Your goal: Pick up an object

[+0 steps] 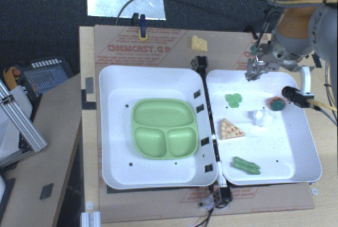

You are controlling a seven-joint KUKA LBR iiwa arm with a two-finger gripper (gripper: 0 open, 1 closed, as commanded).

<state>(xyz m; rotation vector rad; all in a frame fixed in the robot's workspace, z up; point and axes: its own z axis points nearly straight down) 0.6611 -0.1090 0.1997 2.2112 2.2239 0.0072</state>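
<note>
- Two white bins (111,115) sit side by side on a bench.
- Left bin holds a green tray (163,128).
- Right bin holds a pizza slice (231,129), green bean (246,165), and small toys.
- Claw (255,69) hovers above the right bin's far edge, holding nothing; whether open or closed, I cannot tell.

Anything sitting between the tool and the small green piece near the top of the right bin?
Nothing visible. The tool hangs over the right bin's far edge, and the round green piece lies just toward the near-left of it on bare white floor. The pizza slice and white object lie farther off.
</note>
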